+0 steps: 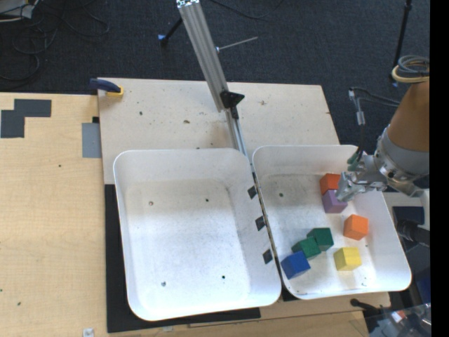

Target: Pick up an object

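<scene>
- Camera view, from the left: the table (175, 114) carries two shallow white bins side by side, and the left bin (133, 170) plays no part in the present step.
- Next comes the right bin (295, 156), which holds all the candidates: a blue block (295, 264) near the front left, two green blocks (315, 241) touching each other just behind it, a yellow block (347, 258) toward the front, and an orange block (356, 226) behind the yellow one.
- Further back, a purple block (332, 201) sits just in front of a second, darker orange block (328, 183); the two look to be touching.
- At the right, the gripper (346, 188) is low over that pair, its fingers at the purple block's right side.
- I cannot tell whether the fingers are apart or together, nor whether any block sits between them.
- My reading of the step: the arm is at the grasp attempt, aimed at the purple block, with nothing visibly lifted.
- What the next move calls for, in my judgement: the fingers should straddle the purple block alone, then a straight lift; the neighbouring orange block crowds one side and could spoil the grip.
</scene>
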Motion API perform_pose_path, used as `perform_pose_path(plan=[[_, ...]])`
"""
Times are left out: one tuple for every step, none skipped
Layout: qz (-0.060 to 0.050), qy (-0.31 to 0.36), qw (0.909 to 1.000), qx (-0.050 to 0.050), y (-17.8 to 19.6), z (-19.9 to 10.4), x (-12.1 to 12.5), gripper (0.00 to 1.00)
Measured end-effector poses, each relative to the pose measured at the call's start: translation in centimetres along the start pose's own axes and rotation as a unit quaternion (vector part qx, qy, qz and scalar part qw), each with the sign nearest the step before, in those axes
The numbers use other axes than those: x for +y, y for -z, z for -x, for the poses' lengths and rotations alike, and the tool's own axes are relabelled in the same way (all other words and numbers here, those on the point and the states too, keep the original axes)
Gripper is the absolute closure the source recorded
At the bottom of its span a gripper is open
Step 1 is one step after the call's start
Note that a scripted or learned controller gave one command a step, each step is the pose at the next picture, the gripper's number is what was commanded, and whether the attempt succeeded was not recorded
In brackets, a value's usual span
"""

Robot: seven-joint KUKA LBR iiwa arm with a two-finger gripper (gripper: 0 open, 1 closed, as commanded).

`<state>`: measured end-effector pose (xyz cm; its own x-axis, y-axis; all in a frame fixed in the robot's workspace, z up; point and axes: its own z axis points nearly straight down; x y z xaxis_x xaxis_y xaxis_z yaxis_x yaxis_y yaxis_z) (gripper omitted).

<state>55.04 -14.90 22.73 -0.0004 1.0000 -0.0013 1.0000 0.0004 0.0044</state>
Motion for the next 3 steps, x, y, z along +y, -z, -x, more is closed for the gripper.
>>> perform_pose_path(plan=[[-0.001, 0.001, 1.0000, 0.000, 4.5, -0.2, 0.7, 1.00], [-0.003, 0.002, 1.0000, 0.001, 4.8, -5.4, 2.2, 1.00], [-0.004, 0.002, 1.0000, 0.002, 3.9, -11.3, 2.8, 1.00]])
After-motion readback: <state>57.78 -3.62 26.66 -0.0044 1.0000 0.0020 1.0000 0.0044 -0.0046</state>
